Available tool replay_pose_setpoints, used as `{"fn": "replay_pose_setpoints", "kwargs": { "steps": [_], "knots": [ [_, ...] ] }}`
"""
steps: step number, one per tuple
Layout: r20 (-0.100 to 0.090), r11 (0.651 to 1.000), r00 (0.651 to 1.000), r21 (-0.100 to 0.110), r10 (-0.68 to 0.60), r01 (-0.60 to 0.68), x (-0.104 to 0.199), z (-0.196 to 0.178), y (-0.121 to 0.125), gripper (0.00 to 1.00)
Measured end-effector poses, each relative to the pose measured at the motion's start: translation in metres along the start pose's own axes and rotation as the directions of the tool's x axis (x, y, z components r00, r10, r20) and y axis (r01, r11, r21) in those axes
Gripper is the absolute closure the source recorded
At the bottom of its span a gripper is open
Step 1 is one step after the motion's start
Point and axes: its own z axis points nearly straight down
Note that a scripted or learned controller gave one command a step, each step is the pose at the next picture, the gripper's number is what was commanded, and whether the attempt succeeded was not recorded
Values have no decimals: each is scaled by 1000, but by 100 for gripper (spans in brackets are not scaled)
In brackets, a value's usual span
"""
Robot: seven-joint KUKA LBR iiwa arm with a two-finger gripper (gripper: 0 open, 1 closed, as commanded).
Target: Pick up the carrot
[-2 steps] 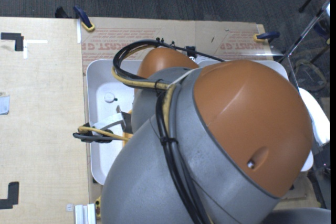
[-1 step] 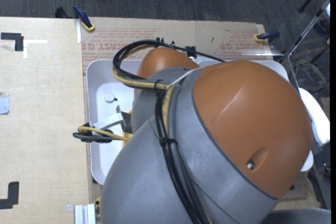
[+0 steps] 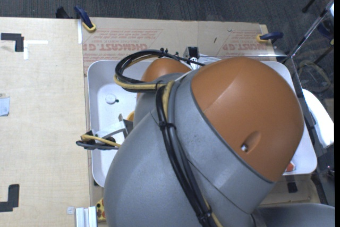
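My grey arm [image 3: 175,167] with its big orange joint cover [image 3: 244,114] lies across both bins and hides most of what is in them. A second orange band [image 3: 164,69] marks the wrist, which sits over the left bin [image 3: 98,87]. A small dark part of the gripper [image 3: 126,124] pokes out from under the arm above that bin's floor. A small orange-red sliver [image 3: 289,167] shows at the right bin's near edge, beside the arm; I cannot tell whether it is the carrot.
A small white round object [image 3: 110,99] lies on the left bin's floor. Black and yellow cables [image 3: 98,141] loop over that bin's left rim. Cardboard [image 3: 159,37] clamped at two corners lies behind the bins. Pale bench top [image 3: 42,114] spreads to the left.
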Motion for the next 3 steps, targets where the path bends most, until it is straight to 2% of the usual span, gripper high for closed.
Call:
{"fn": "replay_pose_setpoints", "kwargs": {
  "steps": [1, 2, 3],
  "knots": [
    [8, 1000, 1000, -6, 1, -1, 0, 3, -10, 0],
    [12, 1000, 1000, -7, 0, 0, 0, -5, -8, 100],
    [14, 1000, 1000, -9, -4, 4, 1, -13, -6, 100]
  ]
}}
